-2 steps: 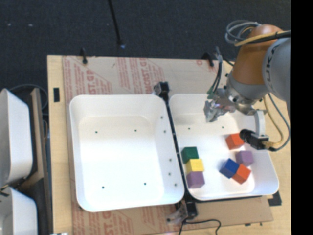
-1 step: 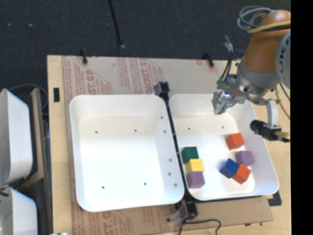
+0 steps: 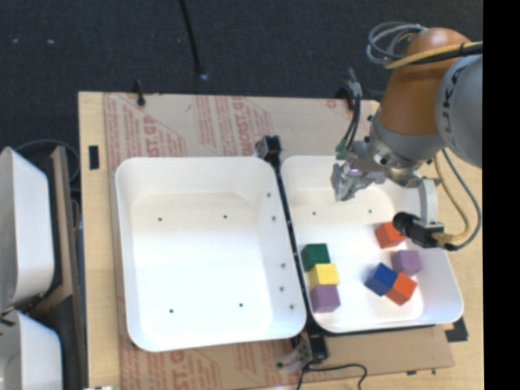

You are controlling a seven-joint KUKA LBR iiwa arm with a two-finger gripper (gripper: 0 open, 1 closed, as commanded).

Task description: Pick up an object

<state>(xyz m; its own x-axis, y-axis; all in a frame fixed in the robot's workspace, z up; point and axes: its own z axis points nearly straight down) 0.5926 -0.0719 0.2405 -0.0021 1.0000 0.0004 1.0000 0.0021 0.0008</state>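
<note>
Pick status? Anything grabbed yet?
Nothing picked yet. All seven blocks sit in the right bin, including the green block and the blue block. The gripper hangs above the bin's far end, away from them. Descent, grasp and lift remain.

Two bins side by side on bench [image 3: 97, 218]. Blocks [image 3: 325, 275] all in right bin [image 3: 313, 177], front half. Gripper [image 3: 351, 182] above its back part.

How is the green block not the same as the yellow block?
The green block is dark green; the yellow block is bright yellow. Green sits farther up the bin, yellow just below it, touching. Yellow also touches a purple block; green doesn't. Both are cubes of similar size in the right bin.
</note>
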